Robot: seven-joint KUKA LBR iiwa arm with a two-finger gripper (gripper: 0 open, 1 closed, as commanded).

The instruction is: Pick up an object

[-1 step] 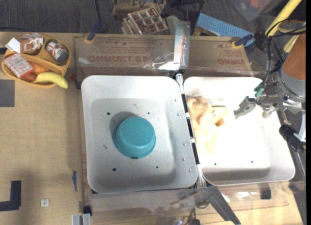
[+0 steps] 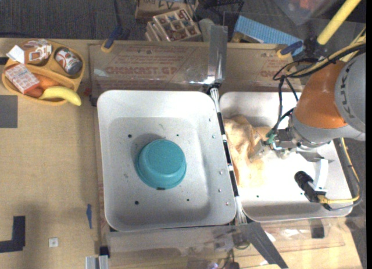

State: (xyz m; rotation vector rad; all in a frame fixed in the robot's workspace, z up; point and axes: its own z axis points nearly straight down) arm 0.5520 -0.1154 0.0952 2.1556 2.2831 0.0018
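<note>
Camera view looks down on two shallow white plastic bins side by side on a tan tabletop point(image 2: 46, 163). At the middle of the left bin point(image 2: 116, 117) a round teal plastic bowl point(image 2: 161, 163) sits upside down, smooth and matte, with bare floor all around it and every wall well apart from it. The right bin point(image 2: 279, 195) holds a crumpled pale tan cloth point(image 2: 243, 143), soft and wrinkled, lying against the bin's left wall and running down that side. The grey arm with its orange band point(image 2: 319, 102) reaches in from the right, and its end effector point(image 2: 268, 146) hangs low over the right bin, just at the cloth's right edge; whether it is clenched or released cannot be told. At the far left corner a yellow tray point(image 2: 11, 79) carries a banana point(image 2: 63, 94) and small packets.
</note>
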